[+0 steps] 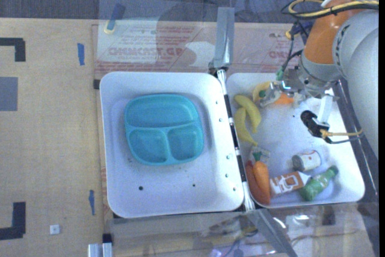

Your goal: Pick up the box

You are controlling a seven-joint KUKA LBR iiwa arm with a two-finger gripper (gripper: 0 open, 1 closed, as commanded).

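Camera view is looking down on two shallow white plastic bins sitting side by side. The left bin [114, 189] is holding a glossy teal tray [163, 128] with three rounded compartments. The right bin [355, 186] is carrying the clutter: two curved yellow bananas [246, 116] lying near its left wall, a smooth orange carrot [260, 180] with green leaves at the front left, a small flat orange and white box [289, 181] lying just beside the carrot, a green bottle [317, 183] touching the box's right end, and a little can [307, 160] just behind them. The gripper [283, 90] is hanging over the back of the right bin, well apart from the box, and honestly I can't tell how far it's spread, it's a blur of metal
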